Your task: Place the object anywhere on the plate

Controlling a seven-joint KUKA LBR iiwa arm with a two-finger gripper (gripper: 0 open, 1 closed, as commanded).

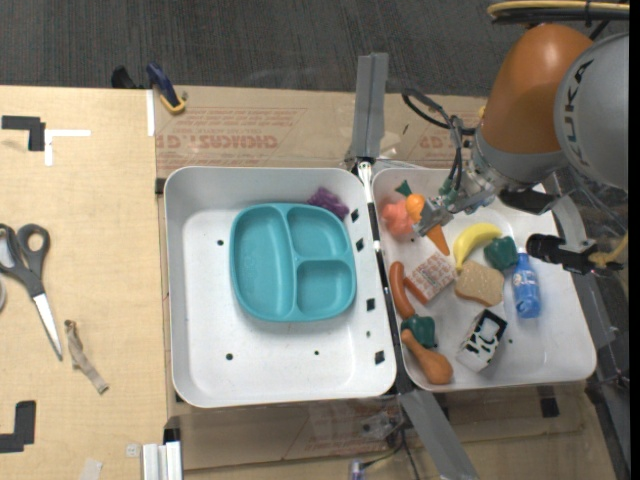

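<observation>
Two bins, and the teal plate [294,262] sits in the left one with a purple thing [328,201] at its 1 o'clock. The gripper [441,211] is down in the right bin [560,363] over a toy carrot [437,236], which looks like the object. Can't tell if it's pinching it or just touching, the tips are too small to read. I'd guess the carrot's light, hard plastic, kinda slick and tapered, so grab across the fat end. Banana [476,238] lies at its 3 o'clock, close.

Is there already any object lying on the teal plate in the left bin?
No. The teal plate has three bare compartments, and a purple item lies beside it on the left bin floor.
</observation>
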